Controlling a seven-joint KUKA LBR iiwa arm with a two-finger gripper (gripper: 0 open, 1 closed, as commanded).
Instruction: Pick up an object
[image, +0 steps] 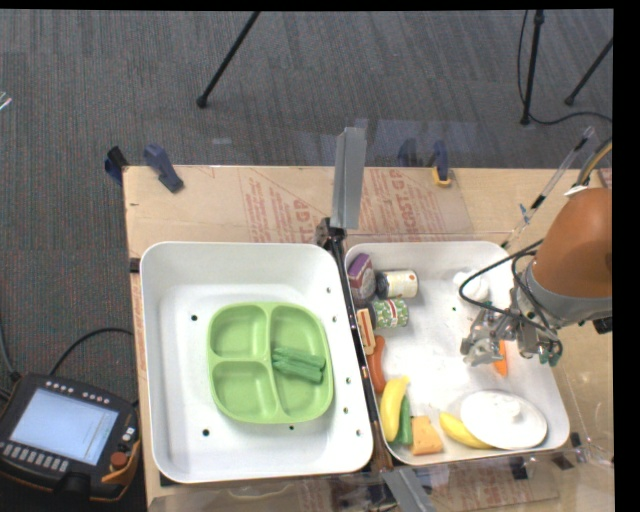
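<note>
The hand hangs low in the right bin, just above the white plate. A small orange thing, maybe a carrot, stands up and down right by the hand's tip. I cannot tell if the hand is open or closed

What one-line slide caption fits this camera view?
The gripper hovers low in the right bin among toy foods, while a green divided plate sits in the left bin.
</note>
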